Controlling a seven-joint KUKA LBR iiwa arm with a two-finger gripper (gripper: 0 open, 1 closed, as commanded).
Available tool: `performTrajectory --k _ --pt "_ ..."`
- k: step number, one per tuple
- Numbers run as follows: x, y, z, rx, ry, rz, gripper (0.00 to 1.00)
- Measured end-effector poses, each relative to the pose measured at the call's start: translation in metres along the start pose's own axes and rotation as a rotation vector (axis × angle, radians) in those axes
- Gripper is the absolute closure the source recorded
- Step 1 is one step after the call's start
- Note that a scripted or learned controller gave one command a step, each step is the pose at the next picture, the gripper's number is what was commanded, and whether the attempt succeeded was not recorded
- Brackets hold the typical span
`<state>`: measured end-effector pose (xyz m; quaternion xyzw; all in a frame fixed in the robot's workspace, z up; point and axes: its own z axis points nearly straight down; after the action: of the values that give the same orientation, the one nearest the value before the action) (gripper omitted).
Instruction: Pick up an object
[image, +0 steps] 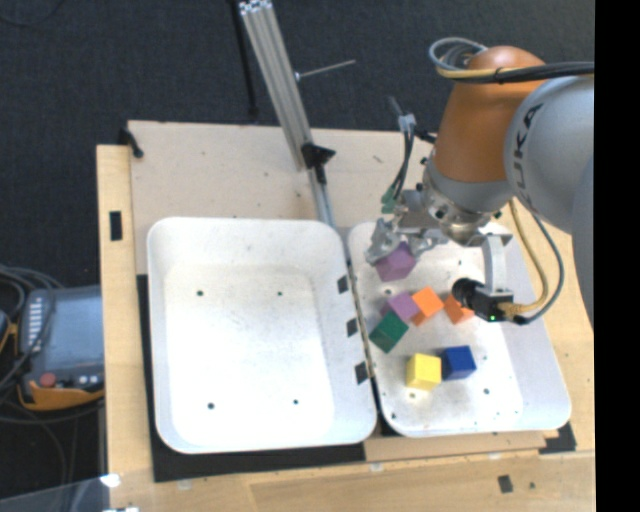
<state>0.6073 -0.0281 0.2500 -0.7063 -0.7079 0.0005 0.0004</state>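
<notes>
My gripper (397, 246) hangs over the upper left part of the right bin (530, 400), below the grey and orange arm. A purple block (395, 264) sits between its two fingertips, and the fingers are shut on it. Below it in the same bin lie a smaller purple block (402, 305), an orange block (427, 302), a second orange block (458, 311), a green block (389, 330), a yellow block (423, 370) and a blue block (458, 361).
The left bin (250, 330) stands beside the right one, with a narrow rim between them. A slanted metal post (290, 100) rises behind the bins. A black cable fitting (480, 297) hangs off the arm over the right bin.
</notes>
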Motion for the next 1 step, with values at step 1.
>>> performTrajectory --k 1 --pt "0.0453 -0.0199 0.0131 0.002 0.001 -0.003 1.00"
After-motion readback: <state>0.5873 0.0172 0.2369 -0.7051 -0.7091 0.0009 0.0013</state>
